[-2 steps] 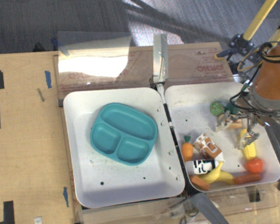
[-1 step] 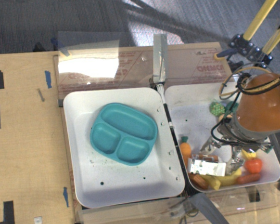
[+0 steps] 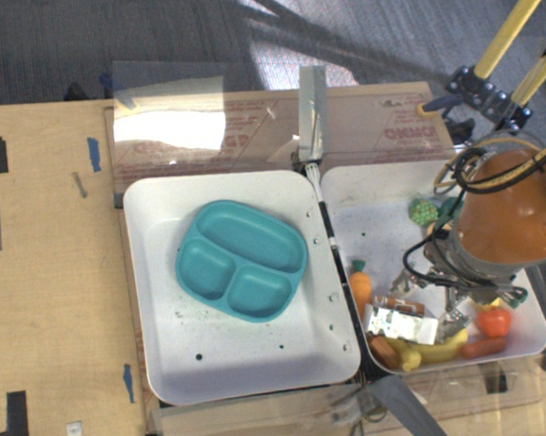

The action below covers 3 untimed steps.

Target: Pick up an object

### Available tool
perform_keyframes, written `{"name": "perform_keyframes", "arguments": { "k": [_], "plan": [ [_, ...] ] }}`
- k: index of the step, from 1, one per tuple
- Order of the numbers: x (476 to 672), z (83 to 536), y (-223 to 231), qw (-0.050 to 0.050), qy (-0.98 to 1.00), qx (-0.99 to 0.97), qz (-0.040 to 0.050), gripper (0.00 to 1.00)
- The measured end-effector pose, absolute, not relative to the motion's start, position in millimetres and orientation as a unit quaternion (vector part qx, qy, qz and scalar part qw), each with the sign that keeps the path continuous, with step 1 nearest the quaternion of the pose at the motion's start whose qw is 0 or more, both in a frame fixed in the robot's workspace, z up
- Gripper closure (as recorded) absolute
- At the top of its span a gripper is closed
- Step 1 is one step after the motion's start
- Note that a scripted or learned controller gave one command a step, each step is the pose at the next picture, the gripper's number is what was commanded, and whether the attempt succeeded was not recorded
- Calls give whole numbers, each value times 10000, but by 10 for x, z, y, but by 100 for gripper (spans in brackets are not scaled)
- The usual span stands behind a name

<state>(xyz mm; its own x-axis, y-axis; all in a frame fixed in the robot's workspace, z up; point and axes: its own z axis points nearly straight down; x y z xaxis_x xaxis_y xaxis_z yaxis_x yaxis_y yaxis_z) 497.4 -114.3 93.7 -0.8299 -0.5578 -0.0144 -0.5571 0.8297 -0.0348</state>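
1. Banana [image 3: 434,350] lies at the right bin's [image 3: 375,195] near edge, among toy food.
2. I judge it light, slick plastic; grip mid-curve.
3. Tool [image 3: 455,313] hovers above; I can't tell its state.

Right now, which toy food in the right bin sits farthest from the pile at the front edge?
The green broccoli-like piece, alone near the bin's back. The carrot, banana and tomato cluster toward the front.

banana [image 3: 432,350]: yellow, lying flat along right bin's near wall
tomato [image 3: 494,321]: red, beside banana's right end
carrot [image 3: 360,285]: orange, by divider
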Motion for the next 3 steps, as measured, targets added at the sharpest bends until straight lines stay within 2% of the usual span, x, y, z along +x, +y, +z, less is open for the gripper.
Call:
{"name": "perform_keyframes", "arguments": {
  "k": [2, 3],
  "plan": [
    [4973, 933, -1184, 131, 9671, -2535, -133, 0],
    [5000, 927, -1169, 73, 9743, -2245, -178, 0]
  ]
}}
